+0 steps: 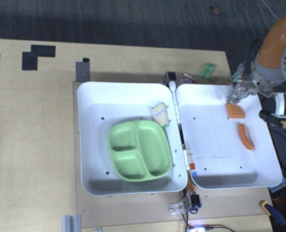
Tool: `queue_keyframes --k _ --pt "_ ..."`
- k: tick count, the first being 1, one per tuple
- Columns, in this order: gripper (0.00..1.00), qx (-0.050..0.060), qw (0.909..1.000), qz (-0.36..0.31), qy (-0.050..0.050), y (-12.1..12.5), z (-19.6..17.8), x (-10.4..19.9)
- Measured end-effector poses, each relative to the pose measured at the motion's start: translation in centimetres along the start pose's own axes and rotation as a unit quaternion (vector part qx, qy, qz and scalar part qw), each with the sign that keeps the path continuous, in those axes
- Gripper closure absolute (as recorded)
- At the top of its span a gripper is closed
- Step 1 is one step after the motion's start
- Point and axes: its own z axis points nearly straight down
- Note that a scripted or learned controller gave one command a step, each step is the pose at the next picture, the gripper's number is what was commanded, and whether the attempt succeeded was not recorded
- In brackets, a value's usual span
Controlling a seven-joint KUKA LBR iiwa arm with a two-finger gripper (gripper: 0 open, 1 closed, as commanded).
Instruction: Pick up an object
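A: 2 shallow white bins, side by side on the bench. Left bin (87, 144): what does it hold?

B: Item 1, a green divided plate (140, 150) with 3 compartments, lying flat in the lower middle of the bin. Item 2, a small patterned yellowish piece (160, 113), just beside the plate's upper right corner and close to the wall shared with the other bin.

A: Right bin (215, 178)?

B: Item 3, an orange waffle-like square (235, 111), in the upper right part of the floor. Item 4, an orange sausage-shaped piece (246, 137), just below and to the right of the square, lying at a slant, apart from it.

A: Arm and gripper?

B: 1 grey arm with an orange band (277, 37), reaching in from the right. Gripper (236, 95) sits at the right bin's upper right corner, directly above the waffle square. Its tip is too small and blurred: I cannot tell how wide the pincer stands, nor whether it touches the square. Nothing is seen between its tips.

A: Outside the bins?

B: 1 green object (207, 71) on the bench, beyond the right bin's far edge.
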Motion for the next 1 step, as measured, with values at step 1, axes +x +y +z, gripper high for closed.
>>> queue_keyframes --k 1 --pt "0.0 0.0 1.0 0.0 0.0 0.01 0.03 0.08"
